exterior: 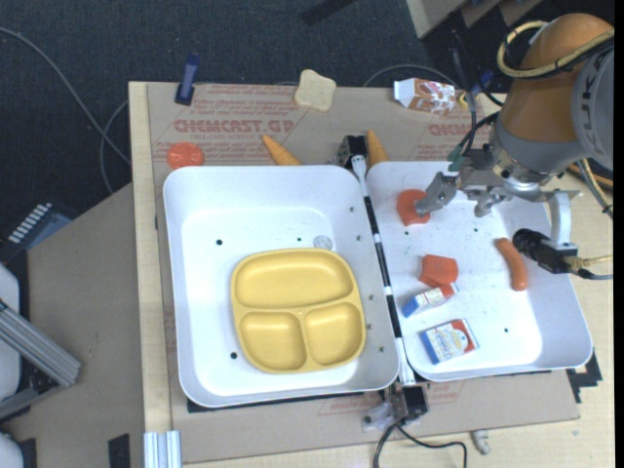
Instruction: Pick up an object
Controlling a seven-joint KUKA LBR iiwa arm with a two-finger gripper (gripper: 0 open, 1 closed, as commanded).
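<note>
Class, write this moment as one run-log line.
arm: over right bin | gripper: beside red piece, nothing held | left bin: yellow plate

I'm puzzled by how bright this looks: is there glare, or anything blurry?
Camera view: even overhead light; the white bins look bright, nearly washed out, with soft shadows at the rims; the yellow plate has a gentle sheen; the end effector looks slightly soft, the small items fairly sharp.

I see 2 white bins, a yellow 3-part plate in the left one. In the right: red lump, orange-red block, orange sausage shape, blue-white carton, red-white-blue box. Arm has an orange band, grey wrist.
</note>
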